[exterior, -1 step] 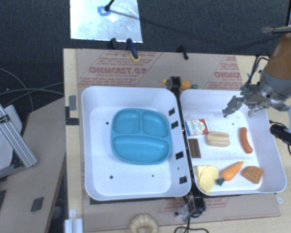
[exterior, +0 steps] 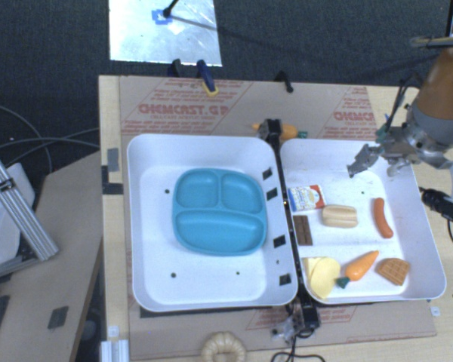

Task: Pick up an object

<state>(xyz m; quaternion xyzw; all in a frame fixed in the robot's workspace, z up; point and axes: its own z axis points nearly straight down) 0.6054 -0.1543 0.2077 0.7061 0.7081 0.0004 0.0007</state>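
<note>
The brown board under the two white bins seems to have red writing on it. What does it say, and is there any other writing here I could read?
"CHEMCAST GP": red print on the brown board, at its upper left.
The same red print repeats at the board's upper right and along its bottom edge, but there it is partly cut off and too blurred to read.
The small packet in the right bin has red and blue printing, too small to read.

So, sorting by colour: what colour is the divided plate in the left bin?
Light blue; the divided plate shows clearly in the camera view.
</note>
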